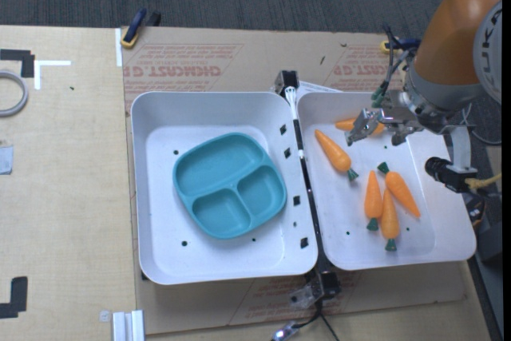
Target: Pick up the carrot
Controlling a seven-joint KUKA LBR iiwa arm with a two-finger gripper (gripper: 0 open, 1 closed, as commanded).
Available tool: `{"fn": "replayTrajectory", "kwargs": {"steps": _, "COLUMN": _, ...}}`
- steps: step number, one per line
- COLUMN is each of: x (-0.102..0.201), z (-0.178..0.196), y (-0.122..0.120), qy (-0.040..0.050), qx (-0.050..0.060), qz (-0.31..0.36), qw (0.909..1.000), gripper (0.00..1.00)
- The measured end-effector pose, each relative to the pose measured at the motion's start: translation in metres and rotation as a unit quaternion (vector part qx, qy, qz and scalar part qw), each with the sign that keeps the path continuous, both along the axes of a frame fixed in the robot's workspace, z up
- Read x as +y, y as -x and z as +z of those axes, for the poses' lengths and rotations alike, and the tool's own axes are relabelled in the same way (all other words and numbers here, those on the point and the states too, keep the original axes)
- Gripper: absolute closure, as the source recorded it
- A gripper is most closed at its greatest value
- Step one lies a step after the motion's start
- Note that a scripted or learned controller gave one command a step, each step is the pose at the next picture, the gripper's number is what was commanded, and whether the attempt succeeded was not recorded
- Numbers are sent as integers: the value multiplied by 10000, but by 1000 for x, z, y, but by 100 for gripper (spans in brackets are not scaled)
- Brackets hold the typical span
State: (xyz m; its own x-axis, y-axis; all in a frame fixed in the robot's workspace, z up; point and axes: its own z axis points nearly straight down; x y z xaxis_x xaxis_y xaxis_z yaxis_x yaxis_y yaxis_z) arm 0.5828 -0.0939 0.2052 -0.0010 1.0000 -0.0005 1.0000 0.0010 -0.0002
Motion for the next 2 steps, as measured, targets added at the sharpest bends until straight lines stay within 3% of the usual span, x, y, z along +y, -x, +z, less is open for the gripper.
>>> {"fn": "replayTrajectory", "kwargs": {"steps": 1, "x": -14, "z": -113, "y": -16, "qy": -2, "qx": 5, "qz": -15, "qw": 10000, "gripper": 0}}
{"fn": "replayTrajectory", "kwargs": {"steps": 2, "x": -14, "z": -104, "y": -16, "qy": -3, "qx": 6, "qz": -28, "qw": 10000, "gripper": 100}}
